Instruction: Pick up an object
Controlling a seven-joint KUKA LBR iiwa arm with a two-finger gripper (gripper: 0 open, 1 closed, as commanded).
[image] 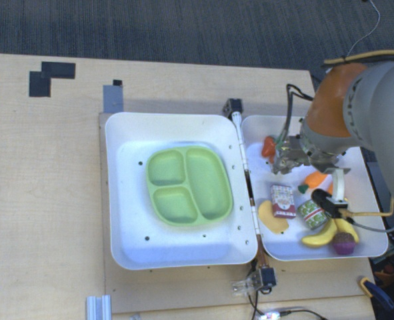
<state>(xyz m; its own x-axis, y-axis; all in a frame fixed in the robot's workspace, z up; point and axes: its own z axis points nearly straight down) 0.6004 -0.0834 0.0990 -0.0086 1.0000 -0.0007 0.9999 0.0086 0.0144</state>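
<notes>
Right of centre, in the crowded right bin [378,248], the arm [357,105] hangs beside a red item [269,147], its grip impossible to tell, and may shove the neighbouring carton [283,201] instead of catching anything.

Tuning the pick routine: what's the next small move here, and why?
Probably lower the end effector a little toward the red item beside it. It sits above the right bin, nothing shows between its tips, and the other toys lie nearer the camera.
</notes>
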